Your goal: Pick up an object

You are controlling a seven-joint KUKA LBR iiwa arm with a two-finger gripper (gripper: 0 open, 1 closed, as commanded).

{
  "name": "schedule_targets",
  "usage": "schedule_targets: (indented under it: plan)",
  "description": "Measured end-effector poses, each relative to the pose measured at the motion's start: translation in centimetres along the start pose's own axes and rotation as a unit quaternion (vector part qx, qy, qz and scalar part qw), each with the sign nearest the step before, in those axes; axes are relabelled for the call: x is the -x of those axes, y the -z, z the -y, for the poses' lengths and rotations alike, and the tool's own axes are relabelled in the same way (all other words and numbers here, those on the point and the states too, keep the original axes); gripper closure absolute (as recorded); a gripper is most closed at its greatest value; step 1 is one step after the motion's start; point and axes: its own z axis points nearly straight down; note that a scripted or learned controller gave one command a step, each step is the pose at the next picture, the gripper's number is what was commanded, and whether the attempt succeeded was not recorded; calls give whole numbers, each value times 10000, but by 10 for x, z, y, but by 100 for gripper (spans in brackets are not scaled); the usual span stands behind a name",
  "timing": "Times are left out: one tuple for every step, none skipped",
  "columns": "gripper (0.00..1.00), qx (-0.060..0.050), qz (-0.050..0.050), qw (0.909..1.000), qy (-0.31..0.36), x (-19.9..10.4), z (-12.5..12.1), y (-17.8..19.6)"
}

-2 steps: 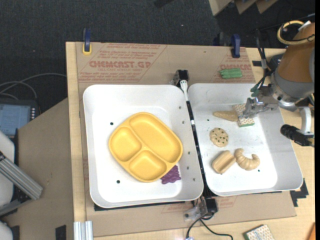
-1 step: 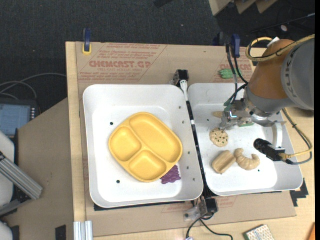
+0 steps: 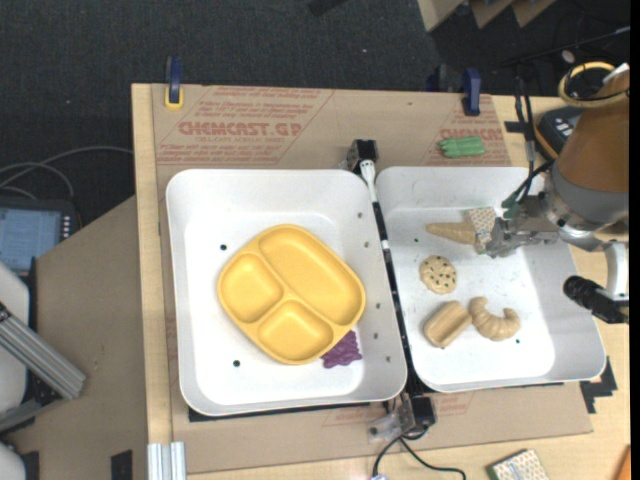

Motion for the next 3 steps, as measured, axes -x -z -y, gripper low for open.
schedule_targets:
  plan:
    - [100,-48,-30,10000,42,-60,-11,-57]
    - [0,-26,-16,10000,18,-56,-11,-54]
    - [0,-3,-8,10000,27,-64,-36,-72]
